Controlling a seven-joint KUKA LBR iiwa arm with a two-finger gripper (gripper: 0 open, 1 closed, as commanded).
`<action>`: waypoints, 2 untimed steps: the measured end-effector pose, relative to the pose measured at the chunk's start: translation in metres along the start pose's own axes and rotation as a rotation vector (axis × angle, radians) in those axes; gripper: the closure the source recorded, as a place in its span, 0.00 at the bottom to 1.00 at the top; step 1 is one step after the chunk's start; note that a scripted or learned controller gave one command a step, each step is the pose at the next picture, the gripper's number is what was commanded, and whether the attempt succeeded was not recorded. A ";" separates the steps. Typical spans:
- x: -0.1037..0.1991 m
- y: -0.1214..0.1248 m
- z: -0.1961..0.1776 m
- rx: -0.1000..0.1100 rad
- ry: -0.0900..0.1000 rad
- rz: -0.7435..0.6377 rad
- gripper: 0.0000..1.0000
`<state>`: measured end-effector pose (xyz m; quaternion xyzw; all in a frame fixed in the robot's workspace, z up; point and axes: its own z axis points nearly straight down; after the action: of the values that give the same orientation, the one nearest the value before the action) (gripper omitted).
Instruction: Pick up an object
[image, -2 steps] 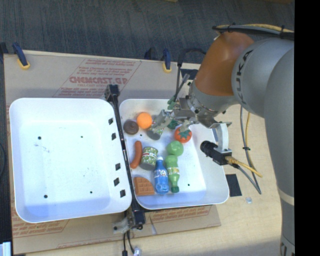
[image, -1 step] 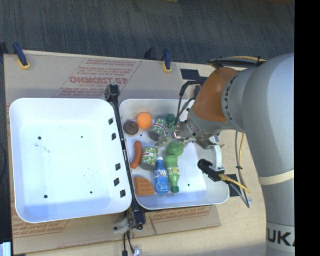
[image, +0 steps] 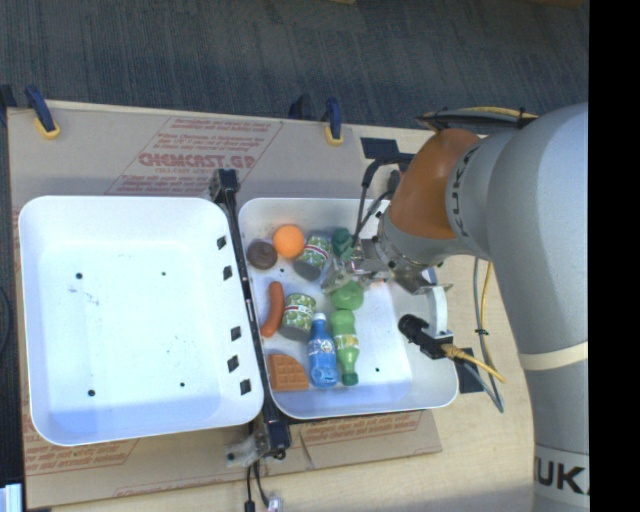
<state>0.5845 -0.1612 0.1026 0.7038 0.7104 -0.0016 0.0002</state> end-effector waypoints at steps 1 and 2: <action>0.063 0.006 -0.052 -0.002 0.002 0.000 1.00; 0.048 -0.031 -0.135 -0.003 0.002 0.005 1.00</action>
<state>0.5536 -0.1128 0.2374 0.7057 0.7085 0.0001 0.0004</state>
